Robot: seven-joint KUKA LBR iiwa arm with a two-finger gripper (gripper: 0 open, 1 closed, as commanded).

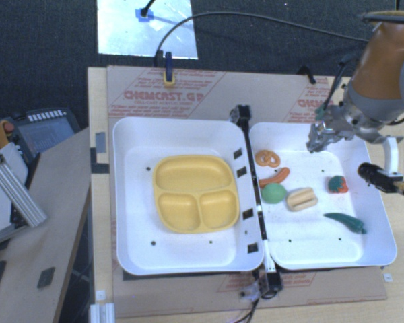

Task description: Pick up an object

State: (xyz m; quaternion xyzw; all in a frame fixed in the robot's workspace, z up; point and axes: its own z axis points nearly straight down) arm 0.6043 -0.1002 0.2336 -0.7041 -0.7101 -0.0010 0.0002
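Note:
The right bin point(363, 247) holds several toy foods: a pretzel point(267, 158), an orange sausage point(275, 177), a green ball point(274, 193), a hot dog bun point(301, 198), a small teal and red piece point(337, 184) and a dark green pepper point(347, 222). My gripper point(317, 142) hangs over the far part of that bin, right of the pretzel and above the bun. Nothing shows between its tips.
The left bin point(131, 200) carries a yellow divided tray point(192, 193). A black clip ridge point(248, 173) joins the two bins. A teach pendant point(44, 132) and a metal rail point(13, 187) lie off the bench at left.

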